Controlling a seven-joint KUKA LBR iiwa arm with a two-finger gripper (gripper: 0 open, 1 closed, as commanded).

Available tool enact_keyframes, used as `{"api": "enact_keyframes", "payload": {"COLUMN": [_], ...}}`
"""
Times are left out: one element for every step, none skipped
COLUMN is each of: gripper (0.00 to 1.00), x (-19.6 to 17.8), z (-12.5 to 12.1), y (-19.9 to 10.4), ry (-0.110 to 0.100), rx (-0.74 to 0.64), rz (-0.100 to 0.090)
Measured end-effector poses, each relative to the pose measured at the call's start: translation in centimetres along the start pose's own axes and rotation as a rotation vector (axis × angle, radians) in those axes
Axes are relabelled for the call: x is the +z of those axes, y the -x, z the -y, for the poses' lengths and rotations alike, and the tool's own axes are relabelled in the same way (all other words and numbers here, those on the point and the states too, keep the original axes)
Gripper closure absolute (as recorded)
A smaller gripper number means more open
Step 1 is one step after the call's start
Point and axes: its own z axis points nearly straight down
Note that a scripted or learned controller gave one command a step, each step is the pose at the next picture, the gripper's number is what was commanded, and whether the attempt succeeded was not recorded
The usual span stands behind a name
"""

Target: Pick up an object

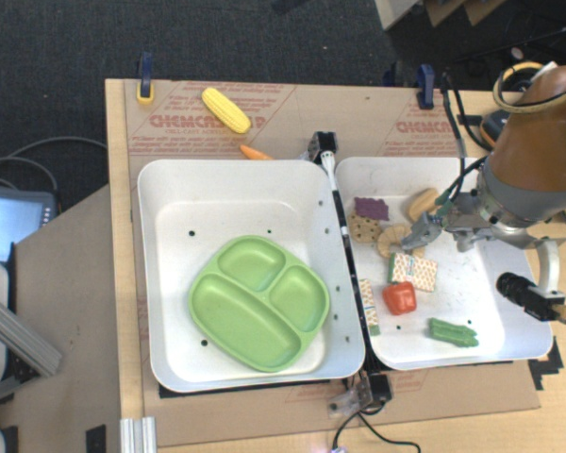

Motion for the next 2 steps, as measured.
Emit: {"api": "enact_keyframes", "payload": {"gripper": [0.00, 1.00], "x": [10.9, 9.3], "z": [-5.3, -5.3], "y": [-0.4, -0.2], "ry": [0.000, 0.004], "rx": [-0.003, 0.001], "rz": [0.000, 0.002]}}
